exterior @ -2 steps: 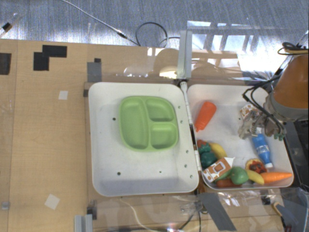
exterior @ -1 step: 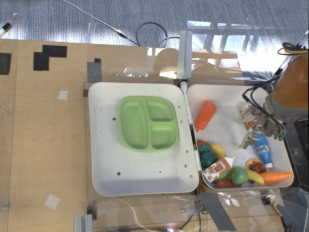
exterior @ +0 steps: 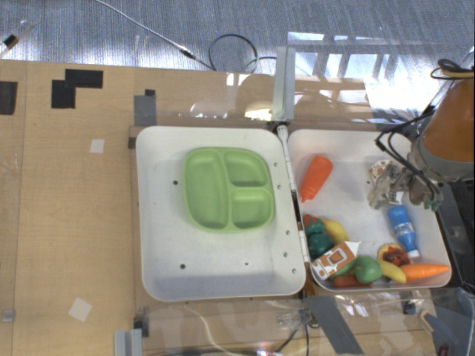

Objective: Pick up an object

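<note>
Toys piled along right bin's [exterior: 442, 232] near edge; gripper [exterior: 397, 188] above blue bottle [exterior: 401, 228], grip state unclear.

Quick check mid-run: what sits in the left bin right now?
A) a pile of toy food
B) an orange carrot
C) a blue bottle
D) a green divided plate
D: the green divided plate lies alone in the left bin; the toy food is in the right bin.
</note>
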`<state>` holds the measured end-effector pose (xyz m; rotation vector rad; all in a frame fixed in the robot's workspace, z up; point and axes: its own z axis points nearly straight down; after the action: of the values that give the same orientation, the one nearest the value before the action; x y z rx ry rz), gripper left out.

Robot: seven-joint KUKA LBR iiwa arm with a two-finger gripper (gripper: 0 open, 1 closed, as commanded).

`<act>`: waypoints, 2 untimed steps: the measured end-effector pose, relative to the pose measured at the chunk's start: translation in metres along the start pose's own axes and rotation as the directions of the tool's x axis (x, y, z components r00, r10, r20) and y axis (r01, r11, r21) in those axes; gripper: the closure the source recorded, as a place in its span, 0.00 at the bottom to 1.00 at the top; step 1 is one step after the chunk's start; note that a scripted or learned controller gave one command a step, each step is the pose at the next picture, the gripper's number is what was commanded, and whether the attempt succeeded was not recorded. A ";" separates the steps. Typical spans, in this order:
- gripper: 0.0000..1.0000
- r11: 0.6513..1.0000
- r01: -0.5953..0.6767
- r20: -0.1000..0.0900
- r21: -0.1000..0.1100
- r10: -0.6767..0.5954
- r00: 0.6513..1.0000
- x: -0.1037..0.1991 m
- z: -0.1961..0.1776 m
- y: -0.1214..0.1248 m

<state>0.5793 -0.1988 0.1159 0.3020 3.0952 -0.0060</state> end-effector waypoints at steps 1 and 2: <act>1.00 0.981 -0.192 -0.021 0.002 0.192 0.981 -0.027 -0.017 0.032; 1.00 0.907 -0.420 -0.019 0.004 0.420 0.907 -0.058 -0.074 0.106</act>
<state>0.6544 -0.1057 0.1921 0.9666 2.9759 0.0072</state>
